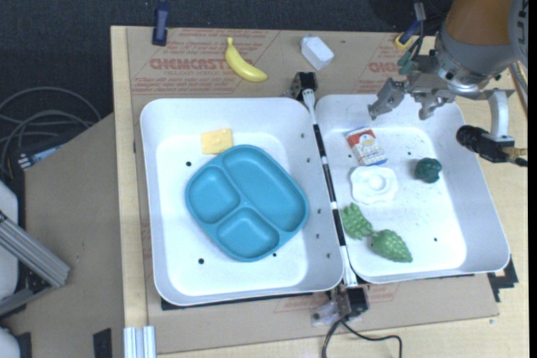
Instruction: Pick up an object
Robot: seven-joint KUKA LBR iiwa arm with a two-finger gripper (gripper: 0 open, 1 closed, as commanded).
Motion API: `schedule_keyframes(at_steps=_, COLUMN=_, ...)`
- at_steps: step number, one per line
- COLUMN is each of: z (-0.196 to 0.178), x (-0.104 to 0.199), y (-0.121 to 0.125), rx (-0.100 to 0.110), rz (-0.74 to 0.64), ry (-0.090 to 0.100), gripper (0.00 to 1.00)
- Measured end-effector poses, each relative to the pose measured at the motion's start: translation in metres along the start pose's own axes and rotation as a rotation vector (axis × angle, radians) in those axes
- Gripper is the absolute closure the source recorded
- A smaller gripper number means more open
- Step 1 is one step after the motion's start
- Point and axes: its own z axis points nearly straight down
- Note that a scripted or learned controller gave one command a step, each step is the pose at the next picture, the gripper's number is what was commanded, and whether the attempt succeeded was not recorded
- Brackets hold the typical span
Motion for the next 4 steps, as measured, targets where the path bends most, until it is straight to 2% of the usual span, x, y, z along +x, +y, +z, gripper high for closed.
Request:
schedule_keyframes(at_steps=1, z=0.110, x=0.005, y=0.034, rx=0.004, rz=-0.001, ry=0.001, gripper=0.00)
schedule_keyframes(at_steps=2, z=0.149, x=0.006, y=0.043, rx=0.003, rz=-0.001, ry=0.001, gripper=0.00)
schedule_keyframes(at_steps=4, z=0.148, x=0.002, y=0.043, rx=0.000, rz=0.000, ry=0.000, gripper=0.00)
